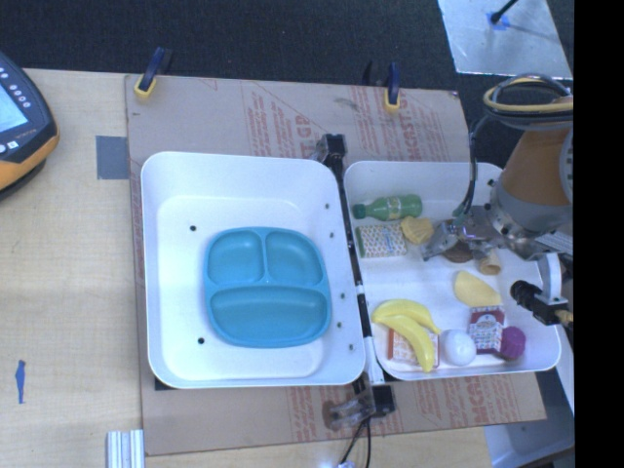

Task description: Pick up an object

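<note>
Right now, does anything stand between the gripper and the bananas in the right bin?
Yes. The gripper is at the bin's far middle; the bananas lie at the near left. A yellow piece lies beside that path, not squarely across it.

I work in a robotics lab: my worktop (68, 291) carries cardboard (292, 125) held by spring clamps (392, 86), a teach pendant (19, 120) lies far left, and cables (526, 91) loop at right.
</note>
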